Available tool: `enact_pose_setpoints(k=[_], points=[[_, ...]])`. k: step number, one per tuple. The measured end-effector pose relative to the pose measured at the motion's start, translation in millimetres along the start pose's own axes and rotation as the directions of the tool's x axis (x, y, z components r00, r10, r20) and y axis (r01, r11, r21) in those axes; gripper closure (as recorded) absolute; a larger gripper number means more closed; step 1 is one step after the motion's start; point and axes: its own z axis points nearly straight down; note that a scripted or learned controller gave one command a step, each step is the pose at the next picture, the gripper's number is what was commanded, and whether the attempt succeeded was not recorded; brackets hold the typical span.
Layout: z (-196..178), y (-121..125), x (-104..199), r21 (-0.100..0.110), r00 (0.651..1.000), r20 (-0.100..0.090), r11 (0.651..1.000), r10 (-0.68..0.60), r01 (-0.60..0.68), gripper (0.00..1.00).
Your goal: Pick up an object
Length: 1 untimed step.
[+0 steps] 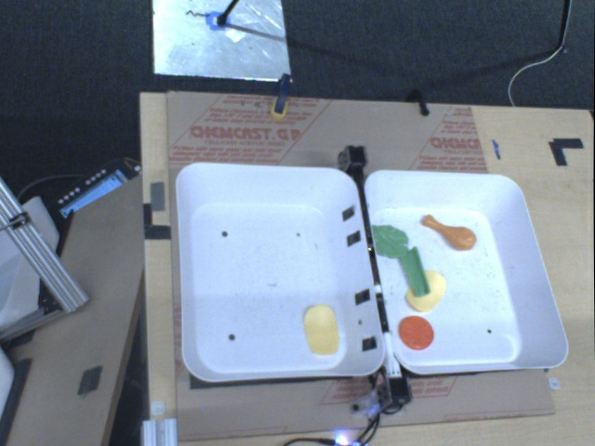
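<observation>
The left bin [242, 193] holds a pale yellow oblong object [322, 329] near its front right corner. In the right bin [502, 203] lie an orange drumstick-shaped piece [450, 231] toward the back, a green leafy piece with a stem [400, 252] by the left wall, a yellow slice [427, 292] partly under the green stem, and a red-orange disc [416, 333] near the front left.
Both bins rest on a cardboard sheet [242, 128] on the bench. A shiny metal plate [219, 26] lies at the back left. A metal frame [37, 258] and a small device [93, 189] stand off the bench's left side.
</observation>
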Motion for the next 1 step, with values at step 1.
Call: enact_pose_setpoints(k=[1], points=[[0.0, 0.0, 0.0, 0.0, 1.0, 0.0, 1.0, 0.0, 0.0, 1.0]])
